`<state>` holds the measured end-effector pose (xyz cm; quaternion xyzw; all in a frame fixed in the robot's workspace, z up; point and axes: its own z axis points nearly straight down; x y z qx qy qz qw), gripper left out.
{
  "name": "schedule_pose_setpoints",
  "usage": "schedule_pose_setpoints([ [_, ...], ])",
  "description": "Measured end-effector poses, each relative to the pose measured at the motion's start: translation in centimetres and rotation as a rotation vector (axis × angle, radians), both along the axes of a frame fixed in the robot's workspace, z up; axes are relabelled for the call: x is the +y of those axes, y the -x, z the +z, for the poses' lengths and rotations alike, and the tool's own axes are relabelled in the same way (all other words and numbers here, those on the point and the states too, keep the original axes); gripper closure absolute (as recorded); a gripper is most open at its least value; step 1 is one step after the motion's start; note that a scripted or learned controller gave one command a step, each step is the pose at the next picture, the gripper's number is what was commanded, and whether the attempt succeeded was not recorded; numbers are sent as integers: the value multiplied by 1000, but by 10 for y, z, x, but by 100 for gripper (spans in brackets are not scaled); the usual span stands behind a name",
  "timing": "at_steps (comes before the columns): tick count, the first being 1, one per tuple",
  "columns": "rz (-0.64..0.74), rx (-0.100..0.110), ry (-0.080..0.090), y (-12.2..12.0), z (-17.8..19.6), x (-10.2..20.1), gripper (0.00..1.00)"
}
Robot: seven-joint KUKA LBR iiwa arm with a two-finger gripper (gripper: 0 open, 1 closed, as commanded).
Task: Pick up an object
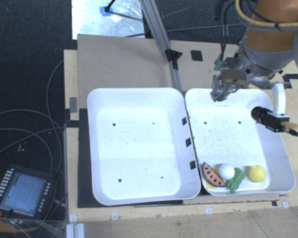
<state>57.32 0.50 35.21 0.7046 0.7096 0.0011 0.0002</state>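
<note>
Four small toys lie along the near edge of the right bin (228, 133): a watermelon slice (212, 175), a white ball (226, 171), a green piece (236, 179) and a yellow lemon (257, 173). My gripper (219, 94) hangs over the far edge of that bin, well above and behind the toys. Nothing shows between its fingertips. The orange band and grey wrist fill the upper right.
The left bin (136, 143) sits beside the right one, joined at the centre by black clips (187, 142). A black cylinder on a white bracket (268, 117) juts over the right bin's right side. A slanted metal pole (159, 29) stands behind the bins.
</note>
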Motion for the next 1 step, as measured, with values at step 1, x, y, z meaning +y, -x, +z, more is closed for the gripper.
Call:
schedule_pose_setpoints([
  [1, -4, 2, 1, -7, -13, 29, 100],
])
